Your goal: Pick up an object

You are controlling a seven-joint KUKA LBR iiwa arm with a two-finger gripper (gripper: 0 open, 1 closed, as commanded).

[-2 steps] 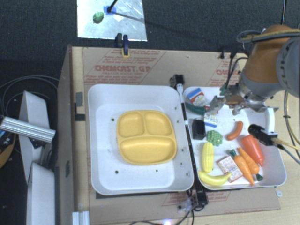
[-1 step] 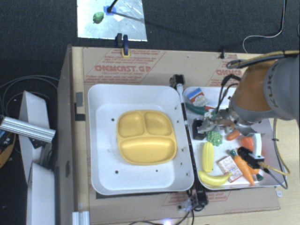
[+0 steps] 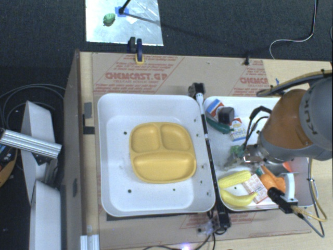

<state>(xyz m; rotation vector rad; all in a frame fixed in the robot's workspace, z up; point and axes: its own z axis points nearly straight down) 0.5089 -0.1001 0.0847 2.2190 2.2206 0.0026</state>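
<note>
Approach step: the gripper [image 3: 240, 156], its jaw state impossible to tell, hangs low in the right bin [image 3: 244, 104] above the corn cob [image 3: 234, 179]; next, descend and close.

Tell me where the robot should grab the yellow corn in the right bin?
Probably around the middle of the corn, coming straight down from above. It lies flat and long, running left to right, so fingers closing across its narrow width would fit best. The banana sits close below it and the arm hangs over the bin, so the middle looks least crowded.
</note>
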